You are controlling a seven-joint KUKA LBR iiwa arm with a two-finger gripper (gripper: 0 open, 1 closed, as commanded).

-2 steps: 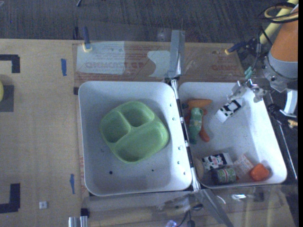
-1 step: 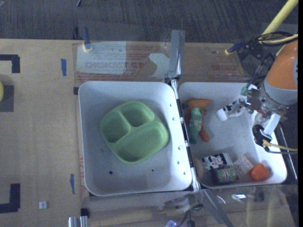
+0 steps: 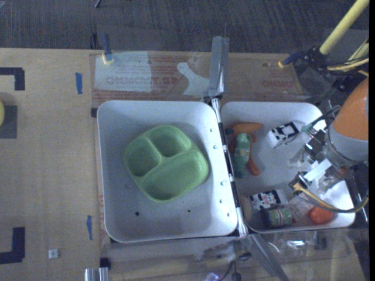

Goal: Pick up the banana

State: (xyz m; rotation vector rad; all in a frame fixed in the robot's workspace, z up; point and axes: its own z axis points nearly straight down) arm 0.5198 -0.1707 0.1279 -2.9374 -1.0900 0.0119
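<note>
My gripper (image 3: pixel 312 174) hangs low over the right side of the right bin (image 3: pixel 266 111), with the grey wrist and orange band above it at the view's right edge. Under and around it lie a clear wrapped item (image 3: pixel 302 205) and a small orange-red fruit (image 3: pixel 321 215). Nothing in the bin reads plainly as a banana; the gripper and wrist hide part of the bin's right side.
The right bin also holds an orange carrot (image 3: pixel 248 126), a green bottle (image 3: pixel 241 147), two cow-patterned cartons (image 3: pixel 284 133) (image 3: pixel 265 199) and a green can (image 3: pixel 278 216). A green divided plate (image 3: pixel 166 163) lies in the left bin (image 3: pixel 111 174). A yellow shape (image 3: pixel 1 113) sits at the bench's far left edge.
</note>
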